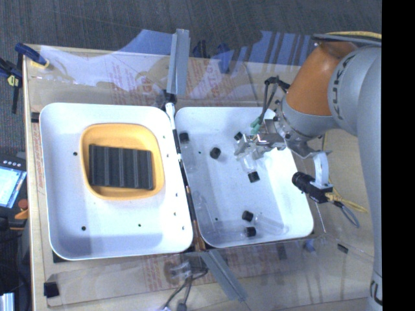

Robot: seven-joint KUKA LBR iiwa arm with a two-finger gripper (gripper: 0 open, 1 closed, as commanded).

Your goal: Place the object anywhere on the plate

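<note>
A yellow plate point(120, 133) lies in the left bin point(58, 225), and a dark ribbed block point(122, 167) rests on its middle. My gripper point(248, 154) hangs low over the upper middle of the right bin point(285, 219), far from the plate. Just below its tip a small black piece point(253, 175) sits on the bin floor, and I cannot tell whether the gripper touches it. Another small black piece point(238, 136) lies close to the gripper's upper left. I see nothing held in the gripper.
More small black pieces are scattered in the right bin: at the upper left point(184, 137), near the middle point(214, 152), and two by the front wall point(247, 216). The ridge where the bins meet point(180, 173) separates gripper and plate. The grey arm point(337, 89) covers the right bin's far right corner.
</note>
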